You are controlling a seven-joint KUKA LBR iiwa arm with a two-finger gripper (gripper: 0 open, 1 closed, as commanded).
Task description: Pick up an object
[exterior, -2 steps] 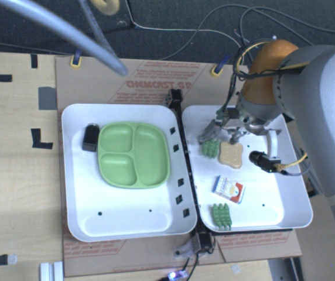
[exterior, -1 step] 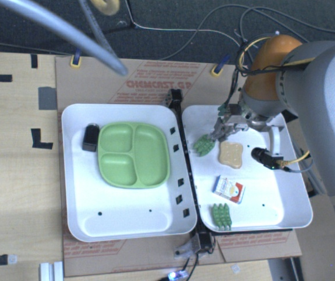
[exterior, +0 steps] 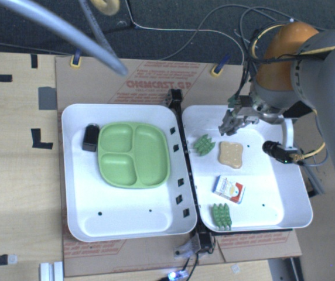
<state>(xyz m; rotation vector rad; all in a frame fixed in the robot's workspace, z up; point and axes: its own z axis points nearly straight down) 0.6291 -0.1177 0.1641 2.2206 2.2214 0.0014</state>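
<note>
My gripper (exterior: 228,127) hangs over the back of the right bin (exterior: 284,206), pointing down and to the left. Just below it lies a tan toast-shaped piece (exterior: 231,154). To its lower left sits a small green leafy toy (exterior: 203,144). Nearer the front of that bin are a small white and red packet (exterior: 229,189) and a green ridged block (exterior: 221,215). Nothing shows between the fingertips, which look close together.
The left bin (exterior: 79,215) holds a green divided plate (exterior: 134,154) and a small black block (exterior: 90,137) at its left. A black clamp strip (exterior: 182,157) runs between the bins. Cables loop behind the right bin.
</note>
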